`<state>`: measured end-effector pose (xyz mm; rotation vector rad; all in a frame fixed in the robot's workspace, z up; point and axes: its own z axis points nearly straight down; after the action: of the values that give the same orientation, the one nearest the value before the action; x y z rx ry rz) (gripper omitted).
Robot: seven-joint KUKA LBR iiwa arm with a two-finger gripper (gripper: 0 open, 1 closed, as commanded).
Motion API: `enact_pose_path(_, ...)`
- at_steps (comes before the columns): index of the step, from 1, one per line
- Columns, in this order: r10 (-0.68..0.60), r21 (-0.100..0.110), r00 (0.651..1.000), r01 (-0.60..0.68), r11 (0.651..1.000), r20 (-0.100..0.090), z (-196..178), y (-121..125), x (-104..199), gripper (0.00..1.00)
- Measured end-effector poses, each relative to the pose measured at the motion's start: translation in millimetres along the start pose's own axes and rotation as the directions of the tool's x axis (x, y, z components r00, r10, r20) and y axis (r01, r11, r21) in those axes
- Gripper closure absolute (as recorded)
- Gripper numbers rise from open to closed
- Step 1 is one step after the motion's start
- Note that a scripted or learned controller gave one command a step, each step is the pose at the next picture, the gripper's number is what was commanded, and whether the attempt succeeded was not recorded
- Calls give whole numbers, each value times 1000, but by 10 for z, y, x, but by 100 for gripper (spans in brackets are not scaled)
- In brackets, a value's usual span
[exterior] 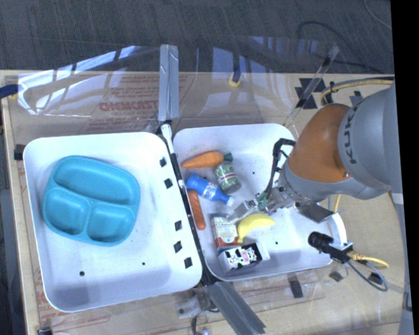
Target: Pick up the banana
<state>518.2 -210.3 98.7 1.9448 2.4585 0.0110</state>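
Banana (255, 224) lay low-centre in the right bin (264, 134), touching a snack packet (225, 230). Gripper (268, 202) hung just above its upper end; finger state could not be told. Best descent: straddle the banana's middle, clear of the packet.

One fixed camera above the bench (83, 93), looking down at a slant, both white bins (53, 281) in frame

2 bins (75, 294), 2 carrots (202, 159), 1 banana (254, 224).
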Motion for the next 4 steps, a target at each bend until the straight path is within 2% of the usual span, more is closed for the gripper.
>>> enact_pose_path(1, 71, 13, 997, -71, 997, -3, -293, -390, 155, 0)
enact_pose_path(2, 128, 10, 992, -128, 992, 0, 54, -156, 27, 0)
enact_pose_path(3, 124, 10, 992, -124, 992, 0, 66, -380, 153, 0)
enact_pose_path(4, 119, 10, 993, -119, 993, 0, -34, -370, 145, 100)
